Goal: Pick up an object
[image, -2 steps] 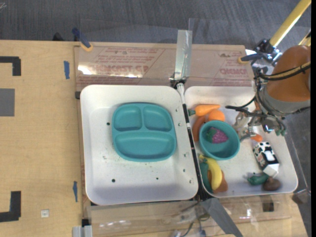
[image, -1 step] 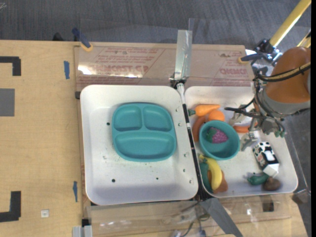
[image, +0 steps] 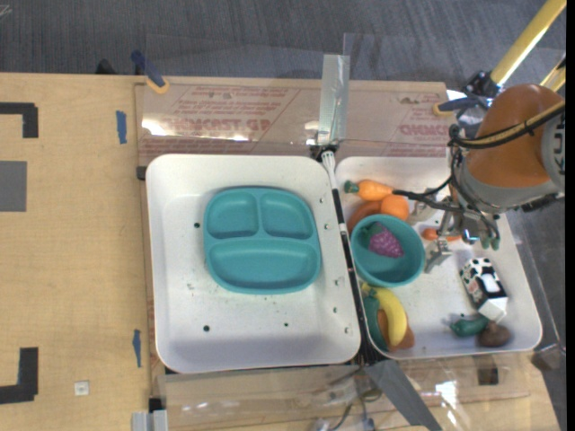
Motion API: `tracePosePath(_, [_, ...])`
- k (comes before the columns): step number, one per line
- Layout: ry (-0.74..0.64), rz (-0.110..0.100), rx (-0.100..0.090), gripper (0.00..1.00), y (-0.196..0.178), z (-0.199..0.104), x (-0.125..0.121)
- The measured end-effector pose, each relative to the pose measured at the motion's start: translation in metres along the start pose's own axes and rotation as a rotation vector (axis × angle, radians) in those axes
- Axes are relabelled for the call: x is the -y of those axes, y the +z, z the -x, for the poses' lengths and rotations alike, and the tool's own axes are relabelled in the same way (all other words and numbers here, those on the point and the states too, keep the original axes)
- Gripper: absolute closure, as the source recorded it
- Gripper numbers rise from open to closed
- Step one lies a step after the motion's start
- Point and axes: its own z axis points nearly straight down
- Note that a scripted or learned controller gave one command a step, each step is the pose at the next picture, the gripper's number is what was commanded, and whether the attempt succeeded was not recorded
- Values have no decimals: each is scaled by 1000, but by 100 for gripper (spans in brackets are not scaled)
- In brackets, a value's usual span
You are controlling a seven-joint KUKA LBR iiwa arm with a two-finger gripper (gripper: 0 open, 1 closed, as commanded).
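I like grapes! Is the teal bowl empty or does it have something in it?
Not empty. The teal bowl holds purple grapes, resting inside its rim.

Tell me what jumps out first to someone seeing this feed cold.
The big teal divided plate sits alone in the left bin. The right bin is crowded: a teal bowl holding purple grapes, a carrot behind it, a banana in front. The arm's gripper hangs just right of the bowl.
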Motion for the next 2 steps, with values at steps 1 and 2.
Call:
tracePosePath(1, [88,-18,6,0,-3,5,-4])
tracePosePath(2, [78,-23,9,0,-5,9,-7])
